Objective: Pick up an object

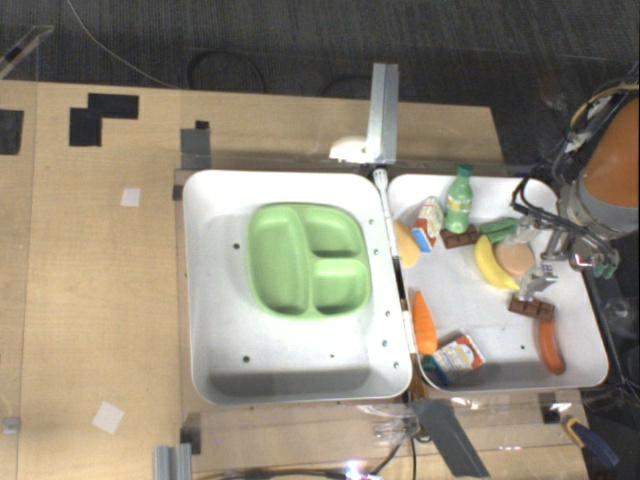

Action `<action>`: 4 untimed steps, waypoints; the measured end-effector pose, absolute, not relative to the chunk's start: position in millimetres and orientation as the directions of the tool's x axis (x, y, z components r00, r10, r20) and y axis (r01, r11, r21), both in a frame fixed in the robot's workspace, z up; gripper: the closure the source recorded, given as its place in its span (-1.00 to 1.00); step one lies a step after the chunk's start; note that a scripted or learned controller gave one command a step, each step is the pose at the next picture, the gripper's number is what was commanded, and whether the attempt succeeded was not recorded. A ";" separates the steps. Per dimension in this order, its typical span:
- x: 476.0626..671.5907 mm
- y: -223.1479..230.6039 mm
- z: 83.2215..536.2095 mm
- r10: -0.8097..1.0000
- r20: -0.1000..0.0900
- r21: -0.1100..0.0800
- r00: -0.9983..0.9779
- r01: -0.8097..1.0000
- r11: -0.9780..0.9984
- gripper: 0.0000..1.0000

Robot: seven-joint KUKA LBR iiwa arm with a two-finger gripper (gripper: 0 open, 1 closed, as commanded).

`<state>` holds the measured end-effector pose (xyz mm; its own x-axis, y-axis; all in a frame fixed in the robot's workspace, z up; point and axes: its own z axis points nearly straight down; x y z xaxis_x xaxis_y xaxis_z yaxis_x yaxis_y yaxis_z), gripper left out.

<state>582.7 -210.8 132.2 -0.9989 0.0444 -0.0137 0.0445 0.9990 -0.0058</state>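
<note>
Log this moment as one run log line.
phase: reaching | gripper: above chocolate bar, right bin | grasp: none seen | green tray: left bin

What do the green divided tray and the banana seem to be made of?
The green tray looks like moulded plastic with a matte finish: uniform colour, rounded compartment walls, soft shading. The banana is probably toy plastic, since its yellow is even and smooth, though the view is too coarse to be sure.
</note>
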 end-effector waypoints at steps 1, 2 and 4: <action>529.8 -190.2 89.8 0.164 -0.017 -0.002 -0.986 0.164 0.986 -1.00; 503.8 -114.7 91.1 0.280 -0.020 0.004 -0.960 0.280 0.960 -1.00; 493.7 -90.1 91.5 0.362 -0.026 0.002 -0.932 0.362 0.932 -1.00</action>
